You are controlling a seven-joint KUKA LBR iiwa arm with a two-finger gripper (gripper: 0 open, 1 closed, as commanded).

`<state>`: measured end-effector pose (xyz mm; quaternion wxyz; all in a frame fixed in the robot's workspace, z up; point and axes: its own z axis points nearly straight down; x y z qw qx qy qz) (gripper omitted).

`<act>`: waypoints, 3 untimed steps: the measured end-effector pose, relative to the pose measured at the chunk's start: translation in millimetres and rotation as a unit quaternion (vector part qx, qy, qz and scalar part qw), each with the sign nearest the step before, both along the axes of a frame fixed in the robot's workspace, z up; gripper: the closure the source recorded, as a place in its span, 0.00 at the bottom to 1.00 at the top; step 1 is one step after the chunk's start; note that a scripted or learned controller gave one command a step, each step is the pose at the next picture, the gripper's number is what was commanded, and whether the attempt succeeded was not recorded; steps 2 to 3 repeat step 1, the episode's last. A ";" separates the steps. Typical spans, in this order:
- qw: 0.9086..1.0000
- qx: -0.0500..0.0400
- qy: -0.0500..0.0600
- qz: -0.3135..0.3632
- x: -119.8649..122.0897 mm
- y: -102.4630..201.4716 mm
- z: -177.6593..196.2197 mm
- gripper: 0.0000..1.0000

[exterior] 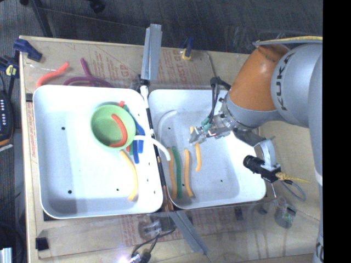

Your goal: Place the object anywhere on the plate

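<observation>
The arm [285, 86] hangs over the right bin [241, 190], its hand [202, 133] pinching a yellow strip [197, 155]. Next, I judge: carry it to the green plate [105, 126].

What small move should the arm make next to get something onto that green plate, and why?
Probably lower the gripper a little onto the yellow strip just below it. The gripper hangs in the right bin with nothing seen between its fingers, while the green plate sits in the left bin, so a grasp likely has to come before any carry across.
</observation>
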<state>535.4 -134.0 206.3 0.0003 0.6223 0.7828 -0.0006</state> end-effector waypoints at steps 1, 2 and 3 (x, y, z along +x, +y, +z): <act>1.000 0.000 0.000 0.000 0.0 0.1 0.0 0.00; 1.000 0.000 0.000 0.000 0.0 0.1 0.0 0.00; 1.000 0.000 0.000 0.000 0.0 0.1 0.0 0.00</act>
